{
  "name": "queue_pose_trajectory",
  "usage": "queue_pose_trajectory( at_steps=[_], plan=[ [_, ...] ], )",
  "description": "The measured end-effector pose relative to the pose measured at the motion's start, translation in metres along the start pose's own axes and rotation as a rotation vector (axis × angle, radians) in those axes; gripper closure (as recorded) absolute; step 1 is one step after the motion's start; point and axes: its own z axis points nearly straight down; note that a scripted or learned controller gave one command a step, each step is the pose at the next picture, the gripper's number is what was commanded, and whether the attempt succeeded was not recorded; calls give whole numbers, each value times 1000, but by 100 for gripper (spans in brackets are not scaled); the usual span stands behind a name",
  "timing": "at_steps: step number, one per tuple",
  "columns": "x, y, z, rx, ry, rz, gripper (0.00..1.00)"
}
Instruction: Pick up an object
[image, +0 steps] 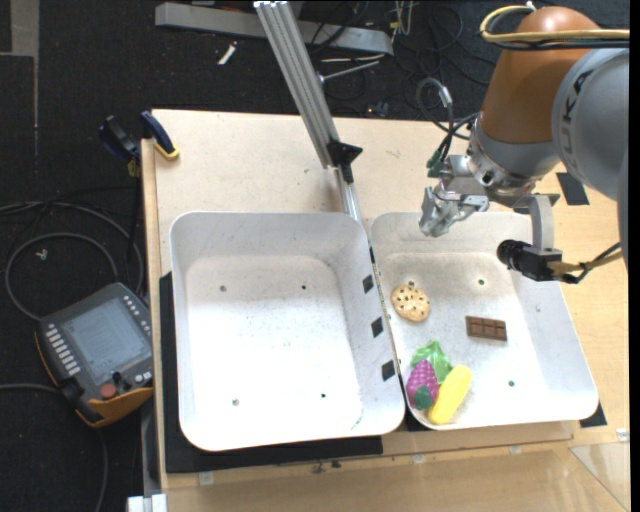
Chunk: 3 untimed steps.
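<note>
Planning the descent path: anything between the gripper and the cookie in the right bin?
Nothing: in the camera view, bare white bin floor separates the gripper from the cookie.

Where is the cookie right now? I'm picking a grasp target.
The cookie lies in the right bin, near its left wall, up-left of the chocolate bar and above the toy grapes.
</note>
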Motion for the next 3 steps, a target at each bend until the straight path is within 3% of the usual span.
queue_pose_trajectory(
  at_steps=[3],
  plan=[
    [131, -49, 23, 3, -1, 0, 100]
  ],
)
